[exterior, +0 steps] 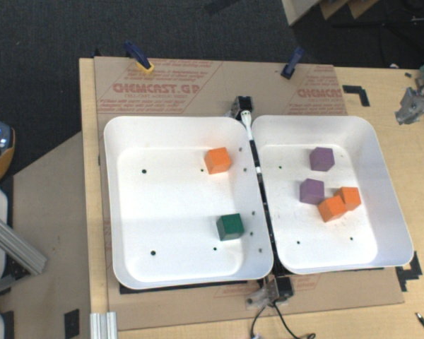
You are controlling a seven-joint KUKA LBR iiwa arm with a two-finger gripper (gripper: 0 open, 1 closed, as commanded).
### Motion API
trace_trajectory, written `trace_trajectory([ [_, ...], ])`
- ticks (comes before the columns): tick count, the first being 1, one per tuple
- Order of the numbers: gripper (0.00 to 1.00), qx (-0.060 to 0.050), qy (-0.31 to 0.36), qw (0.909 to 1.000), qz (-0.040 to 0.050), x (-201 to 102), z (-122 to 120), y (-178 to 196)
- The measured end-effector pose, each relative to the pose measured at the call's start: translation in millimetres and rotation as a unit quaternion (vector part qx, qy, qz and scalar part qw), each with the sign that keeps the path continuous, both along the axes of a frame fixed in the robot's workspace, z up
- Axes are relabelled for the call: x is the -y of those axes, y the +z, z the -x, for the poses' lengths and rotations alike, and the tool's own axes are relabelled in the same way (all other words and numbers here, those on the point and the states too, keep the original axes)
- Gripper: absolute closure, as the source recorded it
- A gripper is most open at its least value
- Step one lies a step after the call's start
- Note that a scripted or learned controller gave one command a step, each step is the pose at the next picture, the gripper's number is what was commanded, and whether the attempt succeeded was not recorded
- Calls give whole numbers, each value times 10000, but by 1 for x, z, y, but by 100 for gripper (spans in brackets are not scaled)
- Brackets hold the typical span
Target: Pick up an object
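Off at the far right edge, approx level w/ the bins' far rims, sits the gripper [413, 106], a small grey-green shape over the bench, outside the right bin [390, 189]; it's too small and cropped to make out, so can't tell whether it's released or clenched, and it's well apart from every cube. Nearest to it, inside the right bin, is the upper purple cube [322, 158], towards the far wall. Closer to the camera is the lower purple cube [311, 191], and just right of that are two orange cubes touching each other: the small orange cube [350, 197] and the front orange cube [331, 209], the latter turned at an angle and just beside the lower purple one. Across the divide, where the two rims meet along a dark seam, is the left bin [113, 189]. It has the lone orange cube [217, 159] in its far right part, near the seam, and the green cube [230, 227] in the near right part; these two are well apart. Both bins rest on a cardboard sheet [162, 83] w/ red lettering, held at the far edge by a blue-and-yellow clamp [138, 56] on the left and a blue clamp [292, 62] further right.
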State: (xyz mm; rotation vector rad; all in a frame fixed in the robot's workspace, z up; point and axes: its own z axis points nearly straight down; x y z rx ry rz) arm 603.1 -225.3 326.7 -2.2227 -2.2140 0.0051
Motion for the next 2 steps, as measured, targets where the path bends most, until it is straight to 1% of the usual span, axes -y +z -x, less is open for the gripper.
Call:
trace_trajectory([
  [1,100,-8,4,10000,-7,-1,63,-42],
  [2,100,139,36,9999,52,-1,19,144],
])
